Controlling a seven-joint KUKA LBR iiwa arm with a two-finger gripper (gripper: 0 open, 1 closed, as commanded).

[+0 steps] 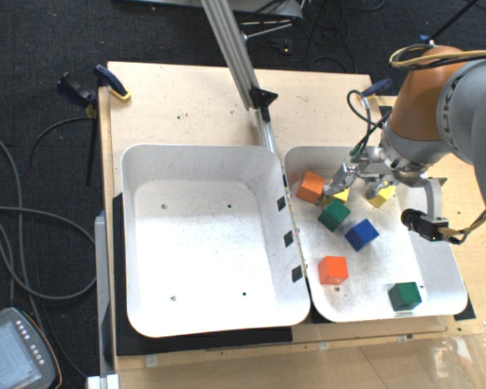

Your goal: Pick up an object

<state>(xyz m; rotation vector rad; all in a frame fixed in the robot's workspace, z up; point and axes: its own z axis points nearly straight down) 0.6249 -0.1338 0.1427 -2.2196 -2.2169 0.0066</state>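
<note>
Pincer point(338, 186) down low in right bin point(441, 286), tips among cluster at bin's upper-left corner. Can't tell if spread or pressed together — too small, partly masked by wrist hardware. Nothing visibly pinched.

Candidates, all rel. to right bin: orange block point(312, 188) nr upper-left corner, just left of pincer; green block point(334, 215) just below tips; blue block point(361, 234) toward centre; yellow block point(379, 196) by upper edge, half under wrist; another yellow bit peeking nr tips. Second orange cube point(333, 269) lower-left, dark green cube point(404, 296) lower-right, both well apart from cluster.

Risks, as judged: crowded pick. Orange, green, yellow pieces close together, so tips likely to land on an edge or nudge a neighbour instead of straddling one block. Could shove orange block vs bin wall, wedge it. Slanted grip on a tilted cube = slip on lift. Left bin point(138, 217) not involved.
</note>
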